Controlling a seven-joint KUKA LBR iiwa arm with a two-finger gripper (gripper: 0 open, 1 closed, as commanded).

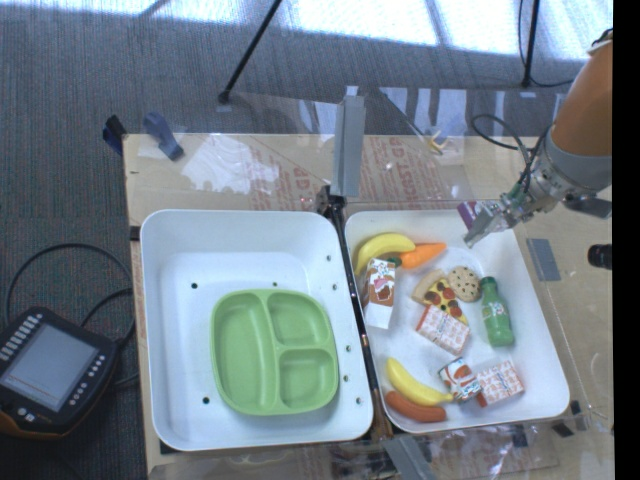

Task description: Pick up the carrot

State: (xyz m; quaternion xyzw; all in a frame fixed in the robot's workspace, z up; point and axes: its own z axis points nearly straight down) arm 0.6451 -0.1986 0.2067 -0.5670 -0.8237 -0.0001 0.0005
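Fingers [480, 226] hang over the right bin's [540, 313] far rim, nothing between them; their spread too small to tell; carrot [424, 255] lies near, in that bin's far corner, touching the banana [383, 247]; looks like light, rigid, smooth toy plastic; grip across the thick orange middle.

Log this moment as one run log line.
phase: approach | gripper: above right bin's far edge | carrot: in bin beside banana, not held

Bins [170, 268] looked smooth glossy white plastic; green tray [275, 350] matt plastic; carrot [424, 255] beside banana [382, 247] smooth plastic.
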